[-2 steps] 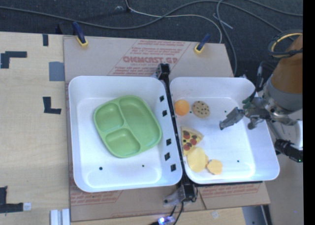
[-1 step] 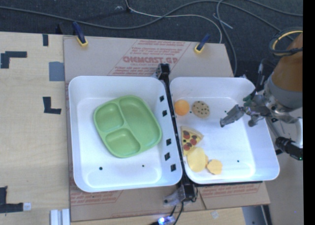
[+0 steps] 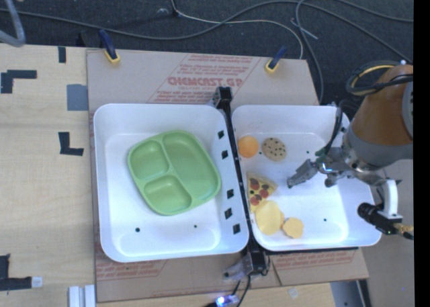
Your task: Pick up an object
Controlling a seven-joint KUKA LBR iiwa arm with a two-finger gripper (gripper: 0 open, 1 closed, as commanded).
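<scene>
- objects for picking lie in the right bin [image 3: 322, 116]: an orange ball [image 3: 248, 146] near its far left corner, with a brown speckled cookie [image 3: 273, 148] just to the right of it.
- nearer along the left wall lies a pizza slice [image 3: 259, 189] with red spots, and nearer still a pale yellow round piece [image 3: 269, 218] with a smaller orange-yellow round piece [image 3: 293, 228] touching its right edge.
- the hand [image 3: 299, 175] hangs over the middle of the right bin, its dark tip pointing left, to the right of the pizza slice and apart from it.
- nothing shows between the fingers; whether they are spread or closed i cannot tell at this slant.
- the grey arm [image 3: 379, 124] with its orange band reaches in from the right, over the bin's right rim.
- the left bin [image 3: 107, 164] holds a green divided plate [image 3: 173, 171] with three compartments, lying flat and turned at an angle, around the bin's middle.
- both bins sit side by side on a brown cardboard sheet [image 3: 201, 77] with red printing, laid on the wooden counter [image 3: 40, 164].
- two clamps with yellow and blue parts [image 3: 111, 50] grip the far edge of the cardboard.
- black cables [image 3: 222, 20] trail over the dark floor beyond the counter.
</scene>
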